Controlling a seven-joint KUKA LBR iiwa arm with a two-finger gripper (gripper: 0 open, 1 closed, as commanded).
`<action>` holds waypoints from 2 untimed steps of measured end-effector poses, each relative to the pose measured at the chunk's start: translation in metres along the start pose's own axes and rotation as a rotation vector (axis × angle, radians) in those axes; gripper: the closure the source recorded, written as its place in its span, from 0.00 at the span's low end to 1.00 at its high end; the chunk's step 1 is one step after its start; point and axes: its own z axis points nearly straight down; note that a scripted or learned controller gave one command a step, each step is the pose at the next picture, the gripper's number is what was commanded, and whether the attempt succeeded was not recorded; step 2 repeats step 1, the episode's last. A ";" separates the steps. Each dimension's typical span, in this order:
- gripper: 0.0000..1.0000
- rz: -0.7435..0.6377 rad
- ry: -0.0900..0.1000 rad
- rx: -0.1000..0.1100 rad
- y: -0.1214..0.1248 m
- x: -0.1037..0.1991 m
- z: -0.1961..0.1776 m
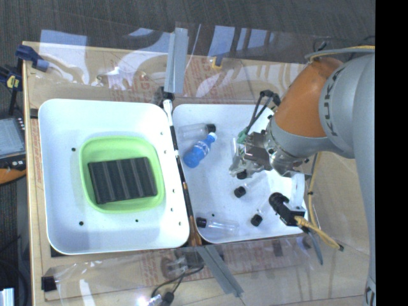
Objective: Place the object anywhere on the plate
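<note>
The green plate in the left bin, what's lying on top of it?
On the green plate lies a dark ribbed rectangular piece, covering most of its middle. The plate's surface under that piece is hidden. The plate itself rests in the left white bin.

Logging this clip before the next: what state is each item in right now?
Green plate: in left bin, bearing a dark ribbed insert.
Blue bottle: lying tilted in right bin.
Clear bottle: lying flat.
Gripper: low over right bin, nothing seen between fingers.

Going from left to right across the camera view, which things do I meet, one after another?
Left white bin → green plate holding a dark ridged block → blue bottle in the right white bin → gripper → grey and orange arm.
</note>
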 end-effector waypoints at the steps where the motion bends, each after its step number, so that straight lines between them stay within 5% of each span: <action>1: 0.00 0.000 0.000 0.000 0.000 0.000 0.000; 2: 0.00 0.000 0.000 0.000 0.000 0.000 0.000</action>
